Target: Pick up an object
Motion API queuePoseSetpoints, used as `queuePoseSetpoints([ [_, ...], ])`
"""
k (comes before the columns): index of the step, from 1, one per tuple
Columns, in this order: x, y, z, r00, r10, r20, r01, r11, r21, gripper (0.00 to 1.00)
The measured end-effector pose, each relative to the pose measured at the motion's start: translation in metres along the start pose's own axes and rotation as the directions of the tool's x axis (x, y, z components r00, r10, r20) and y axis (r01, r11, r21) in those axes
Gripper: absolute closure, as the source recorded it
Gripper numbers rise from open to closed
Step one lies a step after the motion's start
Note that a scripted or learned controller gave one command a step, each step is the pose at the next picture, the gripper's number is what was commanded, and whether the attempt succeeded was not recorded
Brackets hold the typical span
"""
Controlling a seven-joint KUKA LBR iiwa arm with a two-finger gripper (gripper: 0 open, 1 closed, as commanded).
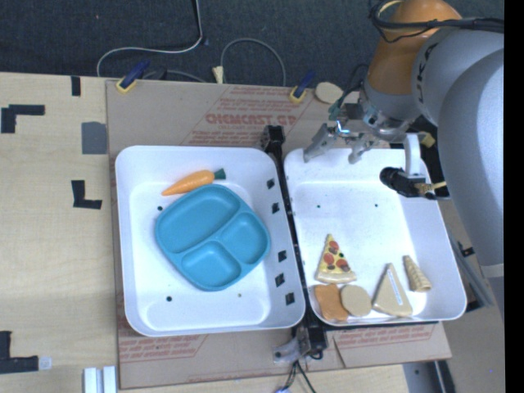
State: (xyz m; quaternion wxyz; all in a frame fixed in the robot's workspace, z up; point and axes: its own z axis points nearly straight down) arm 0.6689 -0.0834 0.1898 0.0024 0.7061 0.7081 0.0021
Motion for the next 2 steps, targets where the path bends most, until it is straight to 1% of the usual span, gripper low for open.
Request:
queuePoseSetpoints([
  [1,-0.011,-0.072,0.109,1.0,0.004,0.002,-0.004,1.0,0.009,0.0],
  [2,-0.011,-0.138,0.102,1.0,0.004,0.002,-0.004,1.0,0.0,0.0],
])
